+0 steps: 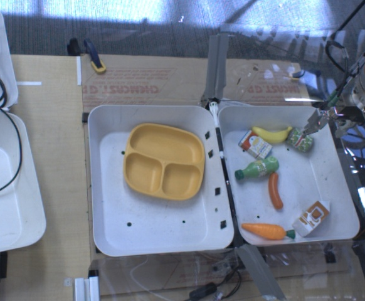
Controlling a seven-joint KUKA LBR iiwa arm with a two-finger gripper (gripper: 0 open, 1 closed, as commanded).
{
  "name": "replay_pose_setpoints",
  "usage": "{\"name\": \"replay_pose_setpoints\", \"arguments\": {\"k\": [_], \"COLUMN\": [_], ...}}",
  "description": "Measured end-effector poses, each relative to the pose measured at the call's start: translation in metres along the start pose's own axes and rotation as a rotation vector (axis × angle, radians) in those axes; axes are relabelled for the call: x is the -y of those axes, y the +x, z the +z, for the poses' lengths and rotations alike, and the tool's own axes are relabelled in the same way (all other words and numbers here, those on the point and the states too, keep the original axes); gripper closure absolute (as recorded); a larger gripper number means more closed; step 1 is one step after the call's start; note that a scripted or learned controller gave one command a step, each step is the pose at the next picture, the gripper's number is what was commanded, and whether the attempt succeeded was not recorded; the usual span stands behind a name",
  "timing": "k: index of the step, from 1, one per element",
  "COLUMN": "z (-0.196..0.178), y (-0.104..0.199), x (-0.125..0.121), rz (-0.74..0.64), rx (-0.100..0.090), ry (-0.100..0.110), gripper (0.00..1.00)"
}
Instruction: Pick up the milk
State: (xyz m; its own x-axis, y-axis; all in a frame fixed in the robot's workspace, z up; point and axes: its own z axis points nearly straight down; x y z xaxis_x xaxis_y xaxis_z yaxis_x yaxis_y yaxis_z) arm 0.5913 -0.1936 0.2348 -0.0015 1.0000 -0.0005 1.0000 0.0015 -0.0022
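Camera view: small white-and-brown milk carton (312, 219) lying tilted near the front right corner of the right white bin (349, 187), just beside an orange carrot (265, 231). Gripper (323, 119) way back by a green lump (300, 141); can't tell how the fingers stand. Yellow sectioned plate (164, 161) in left bin (107, 187).

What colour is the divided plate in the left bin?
Yellow. The plate shows best in the camera view, lying in the left bin.
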Motion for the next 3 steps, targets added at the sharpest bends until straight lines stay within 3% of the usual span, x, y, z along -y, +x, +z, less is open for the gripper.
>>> {"name": "replay_pose_setpoints", "arguments": {"k": [1,2,3], "z": [0.135,0.143,0.057], "y": [-0.015,-0.007,0.006], "x": [0.047,0.101,0.068], "rz": [0.293,0.397,0.317], "rx": [-0.017,-0.011,0.000], "ry": [0.005,0.004,0.000], "gripper": [0.00,0.00,0.00]}}
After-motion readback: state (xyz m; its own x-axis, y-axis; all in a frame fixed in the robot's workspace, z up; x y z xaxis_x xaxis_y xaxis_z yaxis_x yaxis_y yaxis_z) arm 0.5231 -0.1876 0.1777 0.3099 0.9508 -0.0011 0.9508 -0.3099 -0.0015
